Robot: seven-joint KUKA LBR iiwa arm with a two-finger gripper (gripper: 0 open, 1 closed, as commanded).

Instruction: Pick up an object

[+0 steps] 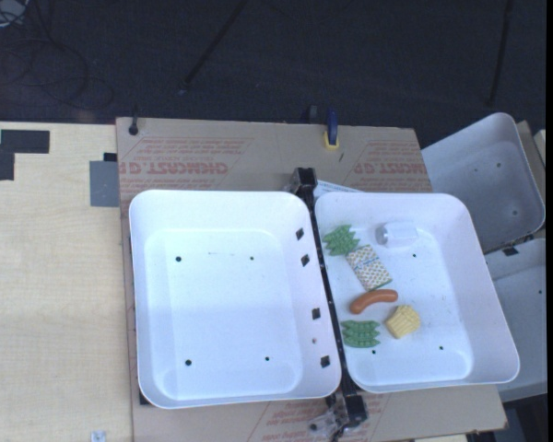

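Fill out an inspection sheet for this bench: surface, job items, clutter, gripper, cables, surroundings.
Surface: brown board bearing left bin and right bin, side by side.
Job's things: all in the right bin: green leafy piece, pale clear object, patterned block, sausage, corn piece, green pea pod.
Clutter: small blue and yellow clamp at the board's far edge.
Grippers: nothing seen.
Cables: loose wires on the dark floor beyond the bench.
Surroundings: light wooden tabletop beside the left bin; white panel beyond the right bin.
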